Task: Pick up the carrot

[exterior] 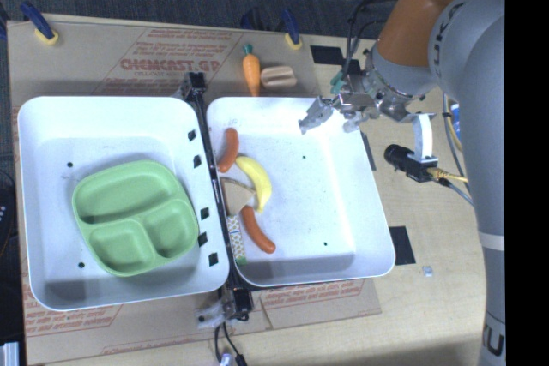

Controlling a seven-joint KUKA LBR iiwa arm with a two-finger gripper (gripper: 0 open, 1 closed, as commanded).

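Observation:
The carrot (250, 73), orange with a green top, lies on the cardboard just past the far rim of the right bin (360, 210), outside both bins. My gripper (329, 121) hangs over the far right part of the right bin, some way right of the carrot and nearer the camera. It is open, with nothing between its fingers (309, 120).
A tan bun-like piece (277, 77) lies right beside the carrot. In the right bin's left half are two orange-red sausages (228, 148) (257, 230), a banana (256, 180) and a bread slice (233, 197). A green divided plate (135, 214) sits in the left bin (34, 184).

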